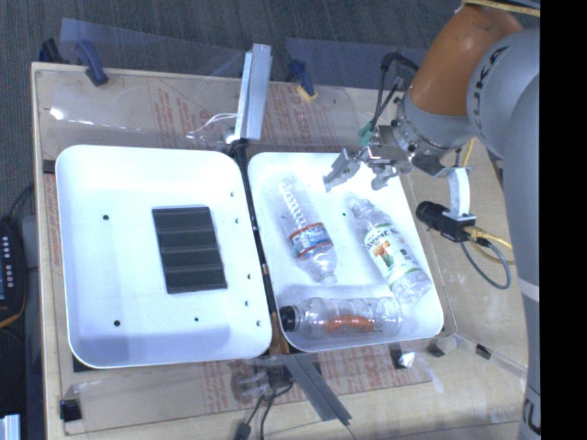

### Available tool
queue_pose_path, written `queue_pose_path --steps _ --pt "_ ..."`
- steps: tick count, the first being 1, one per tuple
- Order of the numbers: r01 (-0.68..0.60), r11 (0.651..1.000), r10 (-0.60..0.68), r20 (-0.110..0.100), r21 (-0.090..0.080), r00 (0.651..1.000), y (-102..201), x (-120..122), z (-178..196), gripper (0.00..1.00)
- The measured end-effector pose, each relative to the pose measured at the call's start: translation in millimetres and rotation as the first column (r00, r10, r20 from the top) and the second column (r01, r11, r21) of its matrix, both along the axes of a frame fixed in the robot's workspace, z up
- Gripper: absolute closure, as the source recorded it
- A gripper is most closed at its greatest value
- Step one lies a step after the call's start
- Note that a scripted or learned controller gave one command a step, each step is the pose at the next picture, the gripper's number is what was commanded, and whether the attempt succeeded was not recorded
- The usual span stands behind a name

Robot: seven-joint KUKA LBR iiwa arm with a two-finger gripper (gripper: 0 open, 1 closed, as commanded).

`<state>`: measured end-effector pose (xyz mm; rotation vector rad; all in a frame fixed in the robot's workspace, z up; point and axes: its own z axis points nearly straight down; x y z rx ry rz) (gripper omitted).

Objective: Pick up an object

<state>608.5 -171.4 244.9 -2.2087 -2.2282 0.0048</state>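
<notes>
Handling: the three clear plastic bottles look empty, so light, slick and easily dented; I'd pinch one across its middle.
Blue-label bottle [307, 232]: centre of the right white bin [424, 282], slanted.
Green-label bottle [389, 250]: by the bin's right wall.
Orange-label bottle [344, 316]: flat along the near wall.
Two-finger gripper [359, 168]: fingers spread, nothing between them, over the far edge.

Both bins [92, 168] are white, and the left one carries a black ribbed pad [189, 248]. Three clear bottles lie in the right bin: one with a blue-and-red label [309, 241], one with a white-and-green label [389, 250], one with a black cap and orange inside [344, 316]. The grey arm [514, 81] wears an orange band [454, 53], and the bench [138, 108] is tan with faint red print.
</notes>
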Motion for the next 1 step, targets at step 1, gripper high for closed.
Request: queue_pose_path --steps 1 --pt "-0.14 0.99 0.14 0.0 0.001 0.99 7.7 -6.0 -124.1 0.0"
